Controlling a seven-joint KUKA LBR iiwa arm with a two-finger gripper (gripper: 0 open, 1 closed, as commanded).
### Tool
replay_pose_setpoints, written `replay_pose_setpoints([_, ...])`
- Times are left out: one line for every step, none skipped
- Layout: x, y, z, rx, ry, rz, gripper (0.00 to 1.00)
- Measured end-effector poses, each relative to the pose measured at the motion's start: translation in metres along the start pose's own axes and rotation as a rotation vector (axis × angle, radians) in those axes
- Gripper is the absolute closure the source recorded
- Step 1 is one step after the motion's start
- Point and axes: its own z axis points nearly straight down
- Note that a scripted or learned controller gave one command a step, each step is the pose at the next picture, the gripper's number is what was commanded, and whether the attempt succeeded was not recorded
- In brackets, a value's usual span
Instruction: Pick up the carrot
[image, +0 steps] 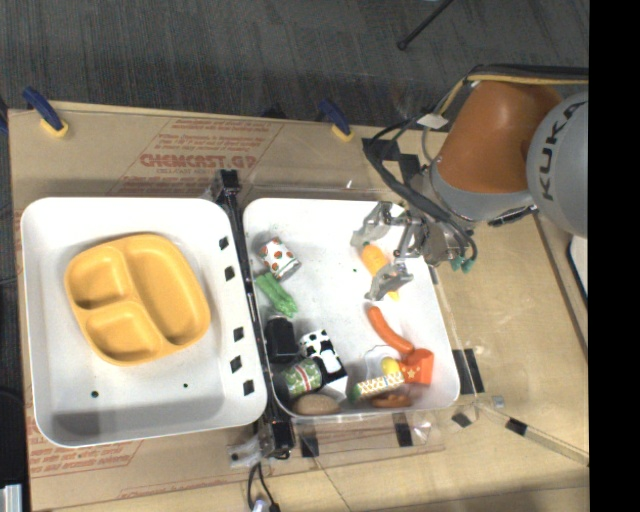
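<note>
The carrot (374, 259), a short bright orange piece, lies on the floor of the right bin (330, 225) near its far right side. My gripper (379, 256) hangs over it, below the grey arm with its orange band. One finger (367, 231) stands on the carrot's far side and the other finger (389, 281) on its near side. The jaws stand apart, straddling the carrot with gaps on both sides, so the carrot is not gripped.
A long red-orange piece (388, 328) lies just in front of the gripper. Nearer lie a red box (417, 366), a green can (299, 378), a black-and-white toy (322, 349), a green vegetable (275, 294) and a red-white can (279, 258). A yellow divided plate (135, 295) fills the left bin (40, 400).
</note>
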Motion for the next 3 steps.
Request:
replay_pose_setpoints([-0.036,-0.016,0.056,-0.003,0.001,0.161,0.00])
replay_pose_setpoints([-0.061,-0.041,0.133,-0.003,0.002,0.238,0.00])
replay_pose_setpoints([-0.066,-0.039,0.117,0.000,-0.010,0.228,1.00])
